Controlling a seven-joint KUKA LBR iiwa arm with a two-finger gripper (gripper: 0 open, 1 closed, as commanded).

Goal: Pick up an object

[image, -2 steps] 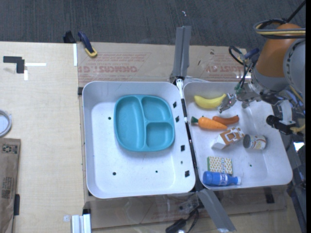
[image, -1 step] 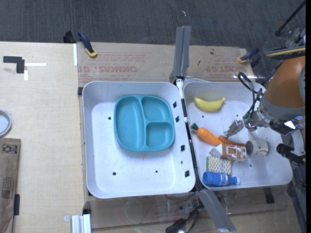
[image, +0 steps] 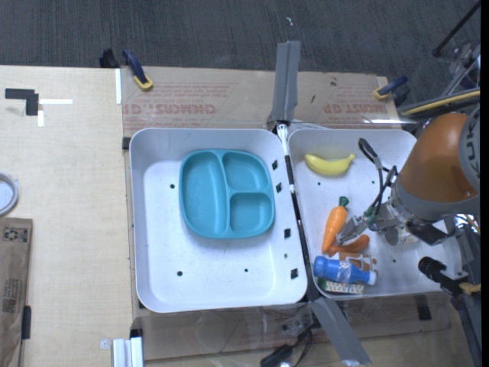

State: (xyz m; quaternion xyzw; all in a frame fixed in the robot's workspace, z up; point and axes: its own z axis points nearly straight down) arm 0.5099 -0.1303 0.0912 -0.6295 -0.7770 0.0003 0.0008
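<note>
The right bin (image: 397,277) holds a yellow banana (image: 329,164) near its back, an upright-lying orange carrot (image: 334,227) with a green top, a smaller orange piece (image: 354,245) beside it, and a blue bottle (image: 341,269) lying along the front wall. My gripper (image: 356,226) reaches in from the right and hangs low just right of the carrot, directly above the smaller orange piece. Whether it touches either one is unclear from this angle.
A teal divided plate (image: 227,193) lies in the left bin (image: 153,228). A grey post (image: 286,82) stands behind the divider between the bins. The arm's orange band (image: 439,159) overhangs the right bin's right side. Clamps sit at the back corners.
</note>
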